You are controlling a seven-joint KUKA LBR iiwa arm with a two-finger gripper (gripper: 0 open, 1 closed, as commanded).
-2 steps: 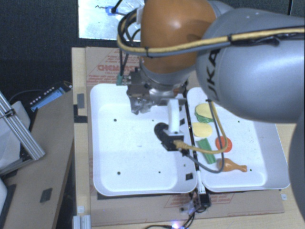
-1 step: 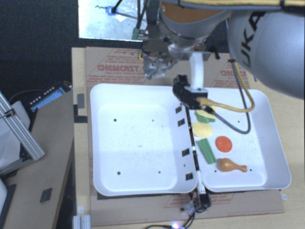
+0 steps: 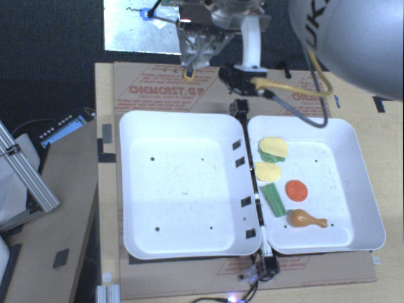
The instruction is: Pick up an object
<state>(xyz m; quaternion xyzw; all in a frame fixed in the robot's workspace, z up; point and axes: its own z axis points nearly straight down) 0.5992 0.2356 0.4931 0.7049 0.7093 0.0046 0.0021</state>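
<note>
The big grey arm [image 3: 341, 24] fills the top, up past the far edge of the right bin [image 3: 363, 169]. Its jaws [image 3: 197, 59] hang over the brown board on the desk [image 3: 63, 188], beyond the left bin [image 3: 183, 188]. I cannot tell if the jaws are open or closed. All the toys lie in the right bin, by its left wall. The yellow and green bun [image 3: 273, 149] is farthest back. Then come the green stick [image 3: 273, 199], the chicken leg [image 3: 307, 219], the red disc [image 3: 297, 190] and the small yellow piece [image 3: 267, 172].
</note>
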